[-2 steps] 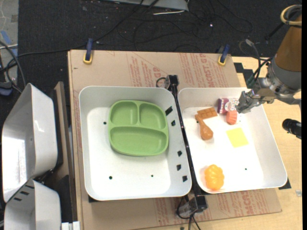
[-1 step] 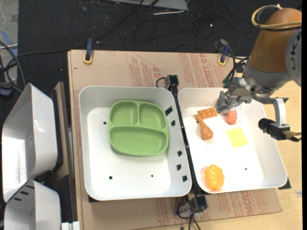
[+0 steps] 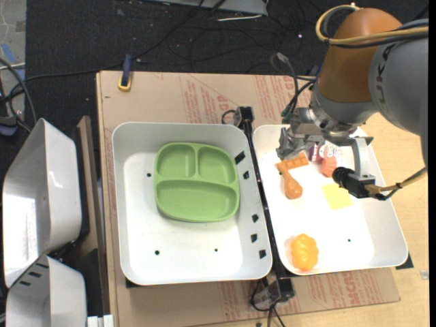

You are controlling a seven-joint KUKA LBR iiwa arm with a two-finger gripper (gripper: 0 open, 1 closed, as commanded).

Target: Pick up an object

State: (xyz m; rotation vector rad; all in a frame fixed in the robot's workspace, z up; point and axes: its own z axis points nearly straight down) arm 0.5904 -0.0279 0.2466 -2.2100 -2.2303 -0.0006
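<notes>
My gripper (image 3: 294,144) hangs low over the back left part of the right bin (image 3: 381,240), under the orange-banded wrist. Just below it lies a flat orange toothed piece (image 3: 293,162), touching or nearly touching the gripper's tip. An orange drumstick-shaped toy (image 3: 291,185) lies right in front of that piece. A red and white object (image 3: 328,157) sits to the gripper's right, partly hidden by the arm. A yellow square (image 3: 336,196) lies mid-bin, and an orange lumpy fruit (image 3: 304,251) rests near the front edge.
The left bin (image 3: 136,251) holds a green divided plate (image 3: 197,181). A black divider with clips (image 3: 255,182) runs between the bins. A black cable end (image 3: 354,182) hangs from the arm over the right bin. White tubs (image 3: 41,182) stand off the bench's left.
</notes>
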